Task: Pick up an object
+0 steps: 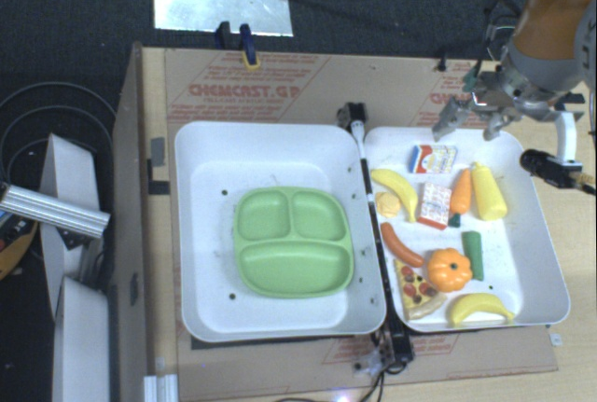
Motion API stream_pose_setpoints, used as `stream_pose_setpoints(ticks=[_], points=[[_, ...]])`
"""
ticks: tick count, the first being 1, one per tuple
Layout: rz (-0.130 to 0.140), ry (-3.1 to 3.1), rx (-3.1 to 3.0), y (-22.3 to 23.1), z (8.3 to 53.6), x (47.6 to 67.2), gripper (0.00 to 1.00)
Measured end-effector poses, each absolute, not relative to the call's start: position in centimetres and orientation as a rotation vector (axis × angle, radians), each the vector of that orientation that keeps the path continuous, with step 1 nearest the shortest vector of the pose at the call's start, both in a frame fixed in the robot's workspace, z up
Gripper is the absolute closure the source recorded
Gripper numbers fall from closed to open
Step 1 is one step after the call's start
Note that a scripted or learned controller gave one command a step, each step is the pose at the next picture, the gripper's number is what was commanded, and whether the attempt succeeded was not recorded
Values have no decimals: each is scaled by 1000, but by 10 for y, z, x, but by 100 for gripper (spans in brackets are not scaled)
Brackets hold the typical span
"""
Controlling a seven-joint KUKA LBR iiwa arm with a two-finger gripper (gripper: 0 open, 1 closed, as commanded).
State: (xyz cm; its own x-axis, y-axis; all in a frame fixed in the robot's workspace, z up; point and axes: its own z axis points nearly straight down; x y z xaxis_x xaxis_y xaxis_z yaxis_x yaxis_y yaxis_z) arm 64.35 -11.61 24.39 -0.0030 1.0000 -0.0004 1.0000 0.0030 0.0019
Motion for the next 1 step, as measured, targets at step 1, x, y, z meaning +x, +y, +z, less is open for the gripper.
stream_pose_setpoints(ticks=[1], points=[[-5, 2222, 2226, -153, 145, 619, 0]])
